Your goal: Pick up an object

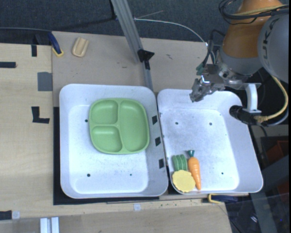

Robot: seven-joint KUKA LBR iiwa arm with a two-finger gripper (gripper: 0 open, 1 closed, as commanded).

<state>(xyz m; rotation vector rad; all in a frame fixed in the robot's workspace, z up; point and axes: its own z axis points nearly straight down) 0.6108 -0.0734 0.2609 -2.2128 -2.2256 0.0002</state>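
Small tan block [80, 46] on bench [19, 130], 11 o'clock of left bin [72, 178]
Green divided plate [119, 125] lies flat in left bin, toward its 12 o'clock half
Right bin [233, 169] touches left bin along shared edge
At right bin's 7 o'clock corner: green vegetable [180, 162], yellow round piece [183, 181], carrot [194, 172], clustered, touching
Gripper [198, 92] over right bin's 12 o'clock rim, well apart from cluster; nothing seen between fingers; jaw state: cannot tell
Grey arm [252, 38] with orange band enters from 2 o'clock
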